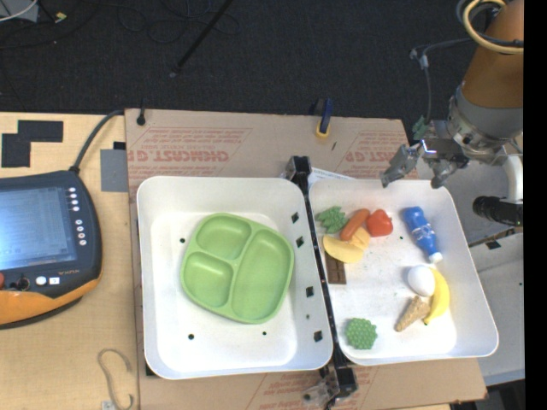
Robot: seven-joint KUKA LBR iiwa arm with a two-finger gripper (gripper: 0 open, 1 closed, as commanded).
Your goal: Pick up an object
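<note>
- Camera view: the hand [420, 165] hung released above the right bin's [479, 314] far edge, grasping nothing.
- Blue bottle [421, 231] and other objects lay unpicked; the grasp remained undone.

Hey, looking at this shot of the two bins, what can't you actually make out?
- Gripper: small in the camera view; whether anything sits between its fingers is unclear.
- Arm: cut off by the top edge.
- Brown item: partly hidden under the yellow toy; unidentifiable.
</note>
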